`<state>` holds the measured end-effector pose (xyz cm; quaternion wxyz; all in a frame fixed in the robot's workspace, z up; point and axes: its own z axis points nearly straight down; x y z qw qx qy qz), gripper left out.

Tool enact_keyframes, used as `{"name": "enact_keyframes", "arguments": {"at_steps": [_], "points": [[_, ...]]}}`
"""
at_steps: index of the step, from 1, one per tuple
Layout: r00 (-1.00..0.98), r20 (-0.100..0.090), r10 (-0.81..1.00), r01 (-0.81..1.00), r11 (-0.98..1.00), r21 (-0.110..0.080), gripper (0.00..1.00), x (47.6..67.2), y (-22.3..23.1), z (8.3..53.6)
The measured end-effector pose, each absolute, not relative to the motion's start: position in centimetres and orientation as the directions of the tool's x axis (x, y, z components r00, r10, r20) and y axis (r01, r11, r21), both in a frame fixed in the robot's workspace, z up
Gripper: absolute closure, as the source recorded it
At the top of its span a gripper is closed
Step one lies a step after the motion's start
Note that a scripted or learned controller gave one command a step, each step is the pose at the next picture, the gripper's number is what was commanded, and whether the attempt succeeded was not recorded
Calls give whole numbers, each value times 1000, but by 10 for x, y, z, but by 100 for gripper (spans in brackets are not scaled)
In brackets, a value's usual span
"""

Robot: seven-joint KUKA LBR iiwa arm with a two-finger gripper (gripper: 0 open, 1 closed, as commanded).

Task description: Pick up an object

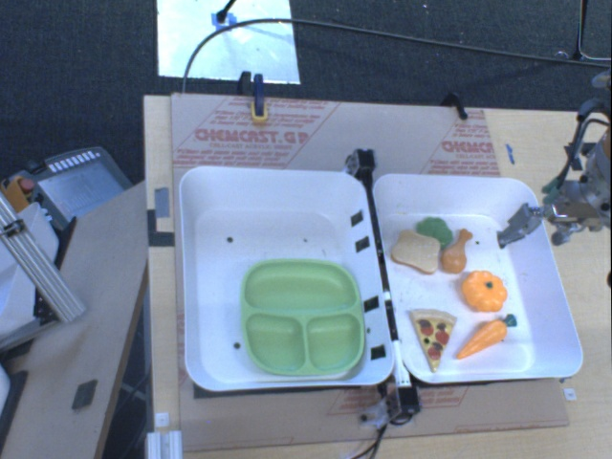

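Toy food lay scattered in the right bin (535,338) when I checked the feed, and nothing had been lifted. I counted a slice of bread (416,251) at the upper left of the group, with a green broccoli piece (436,229) touching it from behind and a chicken drumstick (457,249) leaning just beside both. Below the drumstick sat an orange pumpkin (483,291), and nearer the front wall I saw a pizza slice (433,335) and a carrot (486,337), close together but apart.

The gripper (521,223) hung over the upper right part of that bin, near the right wall, well apart from the food, with the arm's wrist coming in from the right edge. At this angle and size I could not make out how the tool was set, and I saw no object on it.

The left bin (206,256) held a green divided tray (302,316) with three compartments, resting toward the front. Both bins sat on a cardboard sheet (316,127) on the bench.
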<state>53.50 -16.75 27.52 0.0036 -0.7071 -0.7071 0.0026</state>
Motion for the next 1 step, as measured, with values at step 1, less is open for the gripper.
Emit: {"name": "enact_keyframes", "arguments": {"at_steps": [1], "points": [[-3, -1, 1000, 1000, 3, 2, 0, 537, -167, 281]]}}
